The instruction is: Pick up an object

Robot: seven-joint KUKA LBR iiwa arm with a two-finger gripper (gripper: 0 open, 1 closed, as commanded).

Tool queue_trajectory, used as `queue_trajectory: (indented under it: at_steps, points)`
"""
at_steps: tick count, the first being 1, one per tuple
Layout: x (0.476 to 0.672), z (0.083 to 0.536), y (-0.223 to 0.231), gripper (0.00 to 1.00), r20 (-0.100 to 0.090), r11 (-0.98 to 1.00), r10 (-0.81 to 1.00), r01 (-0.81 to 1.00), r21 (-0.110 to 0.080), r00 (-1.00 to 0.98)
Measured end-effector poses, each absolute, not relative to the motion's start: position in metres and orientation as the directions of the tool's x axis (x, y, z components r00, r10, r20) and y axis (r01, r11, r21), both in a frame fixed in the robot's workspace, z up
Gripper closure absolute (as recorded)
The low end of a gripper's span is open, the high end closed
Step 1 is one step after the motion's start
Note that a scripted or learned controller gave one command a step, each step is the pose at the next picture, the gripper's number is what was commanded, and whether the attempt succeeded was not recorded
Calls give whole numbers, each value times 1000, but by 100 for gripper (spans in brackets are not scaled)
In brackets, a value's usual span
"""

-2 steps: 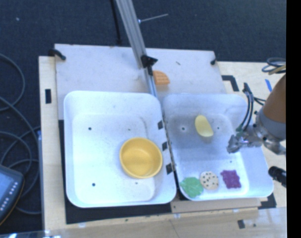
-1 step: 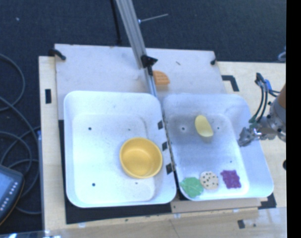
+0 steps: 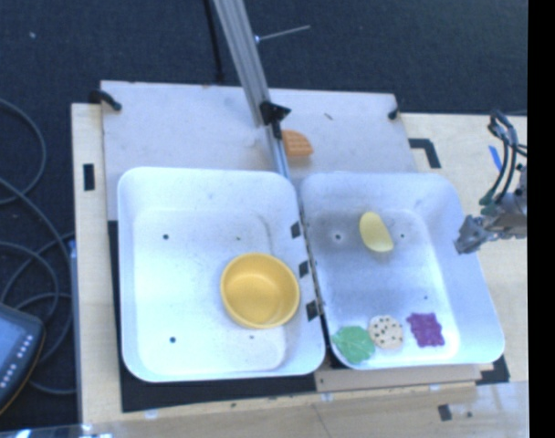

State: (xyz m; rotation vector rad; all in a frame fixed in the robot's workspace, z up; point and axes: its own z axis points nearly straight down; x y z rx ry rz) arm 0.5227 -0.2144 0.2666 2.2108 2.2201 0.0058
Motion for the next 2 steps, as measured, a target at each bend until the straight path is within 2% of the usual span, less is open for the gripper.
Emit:
queue_trajectory:
  at_steps: [2]
  points:
    - [545, 254, -102, 100, 0, 6, 1000, 1000, 1, -6]
